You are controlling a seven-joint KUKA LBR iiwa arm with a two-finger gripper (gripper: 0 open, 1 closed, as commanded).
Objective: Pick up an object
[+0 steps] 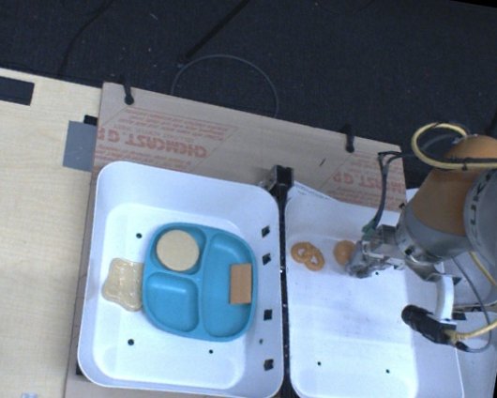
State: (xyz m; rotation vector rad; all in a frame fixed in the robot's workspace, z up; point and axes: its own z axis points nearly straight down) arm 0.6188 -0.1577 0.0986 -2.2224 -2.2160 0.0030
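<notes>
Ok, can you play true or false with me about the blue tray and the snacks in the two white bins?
1. The blue tray sits in the left bin. True.
2. The pretzel lies on the blue tray. False: it lies on the floor of the right bin.
3. A round pale cracker rests in one of the tray's compartments. True.
4. The gripper is over the left bin. False: it is down in the right bin, near the small round brown snack.
5. The brown rectangular piece lies outside the tray. False: it is in the tray's right compartment.
6. A pale lumpy piece lies beside the tray's left edge. True.
</notes>
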